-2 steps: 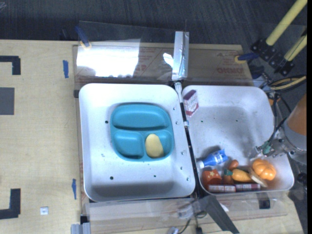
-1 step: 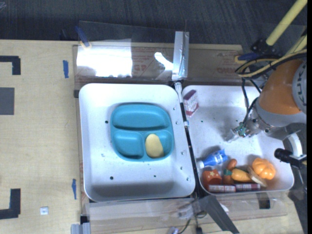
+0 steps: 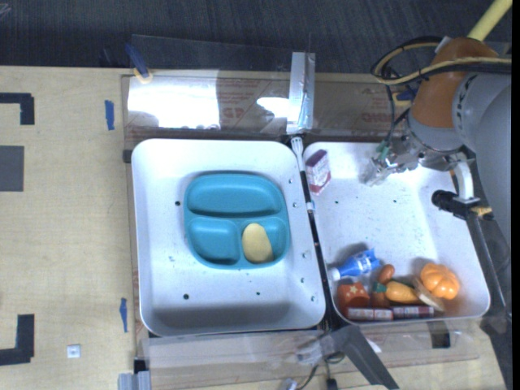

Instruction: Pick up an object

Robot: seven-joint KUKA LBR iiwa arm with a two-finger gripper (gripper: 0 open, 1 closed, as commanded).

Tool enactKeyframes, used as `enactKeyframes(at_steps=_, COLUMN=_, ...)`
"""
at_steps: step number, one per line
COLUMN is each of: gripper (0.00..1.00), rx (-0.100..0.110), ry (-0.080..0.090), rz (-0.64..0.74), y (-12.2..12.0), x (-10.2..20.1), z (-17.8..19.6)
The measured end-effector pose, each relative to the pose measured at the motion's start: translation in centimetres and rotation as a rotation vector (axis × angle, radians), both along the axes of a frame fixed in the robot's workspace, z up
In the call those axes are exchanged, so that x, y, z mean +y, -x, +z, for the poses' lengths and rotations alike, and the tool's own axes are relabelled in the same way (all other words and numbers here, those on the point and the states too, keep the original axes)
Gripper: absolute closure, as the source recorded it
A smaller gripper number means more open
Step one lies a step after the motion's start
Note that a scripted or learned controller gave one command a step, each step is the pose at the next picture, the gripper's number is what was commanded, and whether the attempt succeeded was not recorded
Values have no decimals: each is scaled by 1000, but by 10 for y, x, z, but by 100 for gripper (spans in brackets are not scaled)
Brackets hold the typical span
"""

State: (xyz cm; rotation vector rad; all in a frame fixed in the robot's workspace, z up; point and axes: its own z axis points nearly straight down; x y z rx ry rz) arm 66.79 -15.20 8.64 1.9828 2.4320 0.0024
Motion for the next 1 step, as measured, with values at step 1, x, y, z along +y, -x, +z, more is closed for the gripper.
enactKeyframes(at_steps=1, gripper=0, rx=1, ry=0, rz=0, y=0, x=0, z=0)
